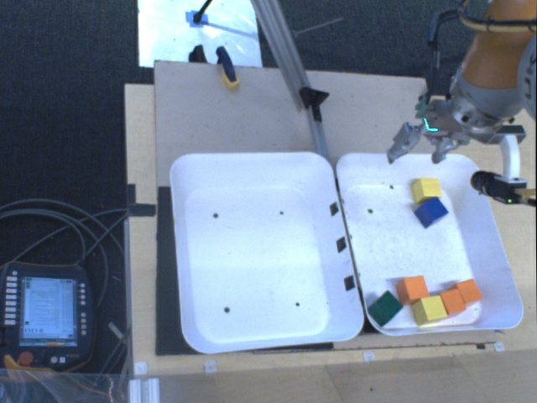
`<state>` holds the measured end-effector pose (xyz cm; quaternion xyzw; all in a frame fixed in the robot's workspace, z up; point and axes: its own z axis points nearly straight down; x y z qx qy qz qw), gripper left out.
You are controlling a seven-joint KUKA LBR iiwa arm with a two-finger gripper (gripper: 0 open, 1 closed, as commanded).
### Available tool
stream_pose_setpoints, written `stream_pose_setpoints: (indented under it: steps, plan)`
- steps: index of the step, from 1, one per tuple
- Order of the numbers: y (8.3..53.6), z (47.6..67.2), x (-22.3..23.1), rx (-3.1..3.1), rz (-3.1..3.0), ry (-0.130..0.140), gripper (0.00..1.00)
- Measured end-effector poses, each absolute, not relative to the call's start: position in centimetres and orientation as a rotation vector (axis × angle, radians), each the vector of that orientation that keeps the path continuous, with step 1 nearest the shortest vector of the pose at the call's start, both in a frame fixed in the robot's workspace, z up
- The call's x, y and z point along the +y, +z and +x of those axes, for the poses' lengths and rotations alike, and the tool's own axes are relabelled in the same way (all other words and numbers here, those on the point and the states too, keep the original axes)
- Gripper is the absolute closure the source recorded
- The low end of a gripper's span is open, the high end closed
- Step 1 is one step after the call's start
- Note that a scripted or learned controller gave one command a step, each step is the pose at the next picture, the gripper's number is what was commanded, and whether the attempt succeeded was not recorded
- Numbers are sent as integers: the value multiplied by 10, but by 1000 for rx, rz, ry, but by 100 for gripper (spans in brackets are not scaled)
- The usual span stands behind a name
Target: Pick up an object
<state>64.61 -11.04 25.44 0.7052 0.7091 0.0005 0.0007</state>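
Note:
The right bin (379, 225) holds several small blocks. A yellow block (425, 189) and a blue block (430, 212) touch each other near its far side. Along its near edge lie a green block (385, 307), an orange block (411, 289), a second yellow block (429, 310) and two more orange blocks (461, 295). My gripper (419, 150) hangs above the bin's far rim, up and to the left of the yellow and blue pair. Its fingers (401, 143) are spread open with nothing between them.
The left bin (252, 250) sits beside the right one, joined by black clips (342, 243). A slanted metal pole (285, 40) crosses the bench's far side. A teach pendant (46, 313) with cables lies on the floor at the left.

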Motion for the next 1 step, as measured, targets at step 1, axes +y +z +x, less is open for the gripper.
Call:
stream_pose_setpoints:
  steps: [1]
  plan:
    - [200, 649, -120, 2224, 2220, -4, 0]
